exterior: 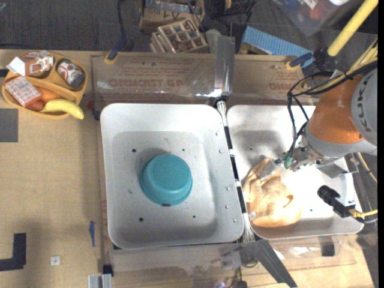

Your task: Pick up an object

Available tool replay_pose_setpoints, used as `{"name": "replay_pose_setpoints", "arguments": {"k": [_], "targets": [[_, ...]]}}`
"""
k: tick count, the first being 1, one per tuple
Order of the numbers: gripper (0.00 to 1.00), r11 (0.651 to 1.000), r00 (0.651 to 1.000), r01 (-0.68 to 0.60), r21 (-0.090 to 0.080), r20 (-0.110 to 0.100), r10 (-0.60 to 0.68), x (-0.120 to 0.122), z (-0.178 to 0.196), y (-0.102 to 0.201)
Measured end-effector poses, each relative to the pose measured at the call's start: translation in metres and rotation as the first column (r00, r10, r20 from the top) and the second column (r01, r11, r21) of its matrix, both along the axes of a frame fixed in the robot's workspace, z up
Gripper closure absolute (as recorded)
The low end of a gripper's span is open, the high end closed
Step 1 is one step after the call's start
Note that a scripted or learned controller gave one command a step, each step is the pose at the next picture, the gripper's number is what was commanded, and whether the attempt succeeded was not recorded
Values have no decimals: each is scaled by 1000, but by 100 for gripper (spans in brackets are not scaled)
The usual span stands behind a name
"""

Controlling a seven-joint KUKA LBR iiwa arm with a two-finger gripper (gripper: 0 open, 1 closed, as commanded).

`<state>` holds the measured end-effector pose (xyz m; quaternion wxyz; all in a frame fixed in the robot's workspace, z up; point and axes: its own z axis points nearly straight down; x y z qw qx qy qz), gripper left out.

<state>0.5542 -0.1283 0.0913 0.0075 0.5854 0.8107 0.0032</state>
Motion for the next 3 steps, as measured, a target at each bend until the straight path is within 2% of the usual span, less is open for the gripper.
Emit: {"name": "replay_pose_setpoints", "arguments": {"k": [1, 2, 3], "targets": [[0, 966, 966, 258, 4, -2, -258, 40, 0, 20], [0, 993, 993, 115, 1, -2, -115, 64, 0, 31], [0, 992, 992, 126, 4, -3, -126, 37, 0, 22]]}}
